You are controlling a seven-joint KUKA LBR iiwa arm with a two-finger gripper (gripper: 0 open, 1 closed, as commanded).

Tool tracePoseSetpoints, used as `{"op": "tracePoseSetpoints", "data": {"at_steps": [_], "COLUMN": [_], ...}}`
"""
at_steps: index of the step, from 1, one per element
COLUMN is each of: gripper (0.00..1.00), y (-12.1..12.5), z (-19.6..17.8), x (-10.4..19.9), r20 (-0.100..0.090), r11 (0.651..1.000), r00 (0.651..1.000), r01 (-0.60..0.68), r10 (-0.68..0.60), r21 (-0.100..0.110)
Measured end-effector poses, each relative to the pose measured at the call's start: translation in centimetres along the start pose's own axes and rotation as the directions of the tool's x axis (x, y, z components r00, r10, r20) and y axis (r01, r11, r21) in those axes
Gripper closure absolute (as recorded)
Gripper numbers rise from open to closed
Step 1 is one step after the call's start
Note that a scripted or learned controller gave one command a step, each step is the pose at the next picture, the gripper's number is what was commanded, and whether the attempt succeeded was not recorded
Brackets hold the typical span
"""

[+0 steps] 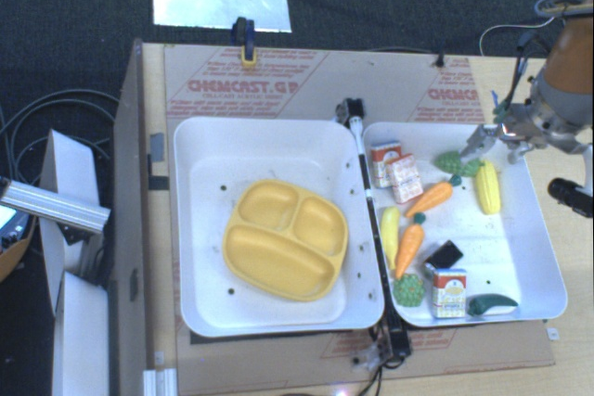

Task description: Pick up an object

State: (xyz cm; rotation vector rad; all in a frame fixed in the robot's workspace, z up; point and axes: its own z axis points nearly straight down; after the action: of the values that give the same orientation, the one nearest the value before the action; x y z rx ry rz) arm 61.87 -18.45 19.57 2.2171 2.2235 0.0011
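From the camera above the bench I see two white bins side by side. The left bin [200, 227] holds a yellow tray [285, 238] with three compartments, and it lies flat near the middle of the bin. The right bin [538, 246] holds the small objects.

The arm comes in from the right, and its gripper [496, 146] hangs over the upper right part of the right bin. Its two fingers are spread apart, with nothing between them. One finger [480, 144] points down toward the green broccoli [451, 162], and the other stands just above the corn [487, 187]. I cannot tell if the fingertips touch these objects or only hover over them.

The corn lies upright in the picture, just beside the broccoli. To the left of them, an orange carrot [430, 198] lies at a slant. Two small cartons [396, 169] with red print stand close together near the upper left corner of this bin.

Lower in the bin, a yellow banana [389, 234] lies along the left wall, and a second carrot [409, 248] lies just beside it. Below them sits another green piece [408, 289]. A black block [445, 254] is near the middle, and one more carton [448, 292] stands just under it. A dark green object [492, 302] lies at the lower right, beside that carton.
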Motion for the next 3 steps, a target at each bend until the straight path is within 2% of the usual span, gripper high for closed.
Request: {"op": "tracePoseSetpoints", "data": {"at_steps": [1, 2, 3], "gripper": [0.0, 0.0, 0.0], "y": [0.5, -5.6, -3.5], "z": [11.5, 11.2, 11.0], "x": [1.1, 6.5, -0.1], "r20": [-0.002, -0.004, -0.003], "r11": [1.0, 1.0, 1.0], "r00": [1.0, 1.0, 1.0], "r01": [0.004, 0.001, -0.003], "r10": [-0.004, -0.001, 0.003], "r21": [0.006, 0.007, -0.001]}}
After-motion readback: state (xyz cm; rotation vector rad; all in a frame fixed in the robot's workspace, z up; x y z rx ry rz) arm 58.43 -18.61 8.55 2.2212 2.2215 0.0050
